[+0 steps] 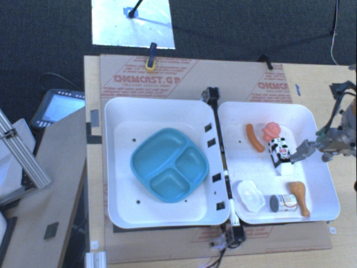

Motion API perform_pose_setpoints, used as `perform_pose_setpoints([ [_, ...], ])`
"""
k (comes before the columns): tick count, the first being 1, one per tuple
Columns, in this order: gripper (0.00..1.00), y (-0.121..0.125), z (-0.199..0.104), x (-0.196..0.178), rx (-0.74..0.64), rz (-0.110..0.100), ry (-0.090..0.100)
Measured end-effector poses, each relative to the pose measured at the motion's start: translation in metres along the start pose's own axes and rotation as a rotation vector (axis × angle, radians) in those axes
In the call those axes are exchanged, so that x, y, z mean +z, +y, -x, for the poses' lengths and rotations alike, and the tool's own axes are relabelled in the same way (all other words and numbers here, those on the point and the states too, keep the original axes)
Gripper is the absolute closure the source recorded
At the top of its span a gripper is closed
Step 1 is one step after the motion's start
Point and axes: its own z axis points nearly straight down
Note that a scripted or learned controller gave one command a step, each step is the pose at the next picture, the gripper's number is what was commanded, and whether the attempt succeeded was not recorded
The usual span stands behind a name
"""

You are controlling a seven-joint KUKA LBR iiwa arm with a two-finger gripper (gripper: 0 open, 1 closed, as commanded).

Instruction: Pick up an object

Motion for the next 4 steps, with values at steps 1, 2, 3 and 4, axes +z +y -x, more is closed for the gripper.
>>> perform_pose_setpoints([
  [1,0.0,0.002,0.0,-0.004,-0.003,0.009,-0.002],
  [2,0.0,0.01,0.005,0.043,0.0,0.006,-0.001],
  [3,0.0,0.006,-0.005,0.096,-0.001,0.004,0.0],
  [4,0.0,0.008,-0.004,0.159,0.0,0.003,0.0],
])
